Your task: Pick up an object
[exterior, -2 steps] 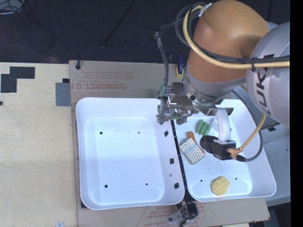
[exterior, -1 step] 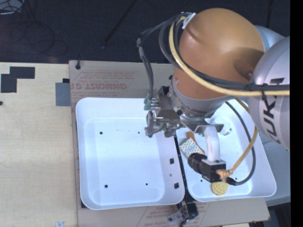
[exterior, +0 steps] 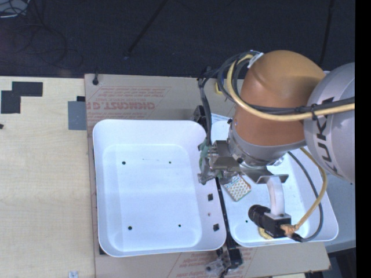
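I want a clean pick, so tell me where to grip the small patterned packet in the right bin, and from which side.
Take the patterned packet across its narrower width, near the middle, coming straight down from above. It looks flat on the right bin floor, turned diagonally, so match that angle; the wall beside it leaves little sideways room.

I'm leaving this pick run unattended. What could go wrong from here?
1. The gripper hangs over the edge where the right bin meets the left bin, so it may catch a rim.
2. The small patterned object lies beside the gripper, not visibly in it, so the grasp may come up with nothing.
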`<state>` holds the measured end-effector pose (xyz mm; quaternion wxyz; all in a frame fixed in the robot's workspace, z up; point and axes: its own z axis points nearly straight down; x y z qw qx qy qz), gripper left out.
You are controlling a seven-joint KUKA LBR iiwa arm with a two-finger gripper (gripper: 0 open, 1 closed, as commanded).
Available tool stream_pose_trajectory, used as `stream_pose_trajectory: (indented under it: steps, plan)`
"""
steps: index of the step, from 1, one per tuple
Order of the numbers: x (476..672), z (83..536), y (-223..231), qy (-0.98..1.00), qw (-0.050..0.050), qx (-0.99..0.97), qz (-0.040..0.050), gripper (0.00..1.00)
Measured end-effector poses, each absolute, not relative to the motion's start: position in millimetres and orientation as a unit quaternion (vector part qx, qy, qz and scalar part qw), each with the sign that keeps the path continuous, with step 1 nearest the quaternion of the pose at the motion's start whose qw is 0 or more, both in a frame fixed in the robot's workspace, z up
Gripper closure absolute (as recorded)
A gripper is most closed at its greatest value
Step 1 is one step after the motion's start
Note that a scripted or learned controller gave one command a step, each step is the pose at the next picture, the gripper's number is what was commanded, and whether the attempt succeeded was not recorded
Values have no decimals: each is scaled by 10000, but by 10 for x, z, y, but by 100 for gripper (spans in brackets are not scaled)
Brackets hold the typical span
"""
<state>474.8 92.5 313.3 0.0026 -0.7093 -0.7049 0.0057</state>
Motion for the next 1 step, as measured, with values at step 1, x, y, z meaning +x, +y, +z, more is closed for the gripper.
stream_pose_trajectory:
  steps: [1]
  plan:
    - [4744,2531,-10,-7034,25,-7108,50,100]
